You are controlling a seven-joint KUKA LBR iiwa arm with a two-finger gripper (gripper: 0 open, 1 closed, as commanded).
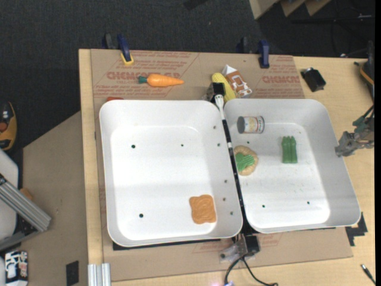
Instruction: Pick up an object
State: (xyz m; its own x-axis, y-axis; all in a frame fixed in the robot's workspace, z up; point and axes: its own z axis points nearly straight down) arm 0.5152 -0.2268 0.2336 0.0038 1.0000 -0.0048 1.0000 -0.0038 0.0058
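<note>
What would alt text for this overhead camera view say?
Two shallow white bins sit side by side on a bench. The left bin holds an orange waffle-like piece; the right bin holds a small can, a green block and a green-topped round item. A toy carrot lies behind.

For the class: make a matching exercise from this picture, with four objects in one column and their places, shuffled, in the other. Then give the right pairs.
Objects:
1. toy carrot
2. orange waffle piece
3. small can
4. green block

Places:
A. left bin, near its front right corner
B. on the cardboard behind the left bin
C. right bin, middle, right of the round green-topped item
D. right bin, back left, lying on its side

Pairs: 1-B, 2-A, 3-D, 4-C
</note>
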